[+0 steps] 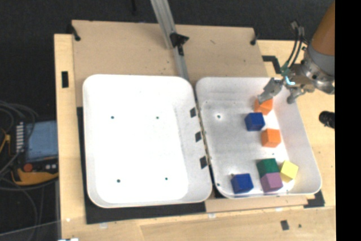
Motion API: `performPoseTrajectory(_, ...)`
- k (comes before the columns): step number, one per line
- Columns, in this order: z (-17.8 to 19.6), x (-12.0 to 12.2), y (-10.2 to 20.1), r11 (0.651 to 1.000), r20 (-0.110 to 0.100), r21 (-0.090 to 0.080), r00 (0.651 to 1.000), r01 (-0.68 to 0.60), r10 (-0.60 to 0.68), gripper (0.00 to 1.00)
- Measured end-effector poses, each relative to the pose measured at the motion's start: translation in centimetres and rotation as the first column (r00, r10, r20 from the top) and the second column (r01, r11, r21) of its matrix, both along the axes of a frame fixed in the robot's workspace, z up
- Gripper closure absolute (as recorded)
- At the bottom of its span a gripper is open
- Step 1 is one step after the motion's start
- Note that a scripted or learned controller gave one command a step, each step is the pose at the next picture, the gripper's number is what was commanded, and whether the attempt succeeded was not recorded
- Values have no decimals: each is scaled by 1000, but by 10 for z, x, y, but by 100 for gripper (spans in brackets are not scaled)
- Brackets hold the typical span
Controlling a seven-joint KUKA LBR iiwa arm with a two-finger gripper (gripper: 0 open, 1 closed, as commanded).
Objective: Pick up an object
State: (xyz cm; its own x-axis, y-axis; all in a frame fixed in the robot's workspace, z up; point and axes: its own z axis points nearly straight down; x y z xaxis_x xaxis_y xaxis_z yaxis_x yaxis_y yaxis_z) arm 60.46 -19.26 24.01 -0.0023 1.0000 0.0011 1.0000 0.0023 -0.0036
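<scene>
Gripper (282, 89) hovers over the right bin (225, 178), fingers spread beside the orange block (263, 104) — straddle it squarely, then drop and pinch.

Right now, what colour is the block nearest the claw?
Orange, just below the claw, in the camera view.

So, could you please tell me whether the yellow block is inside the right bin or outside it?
Inside. The yellow block sits within the right bin's rim, near its front right corner, beside the purple block.

camera: fixed overhead | slanted down | both bins (141, 83) framed
</scene>
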Motion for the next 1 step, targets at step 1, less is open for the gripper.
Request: performPoseTrajectory(1, 3, 1, 0, 1000, 4, -2, 1000, -2, 2, 0)
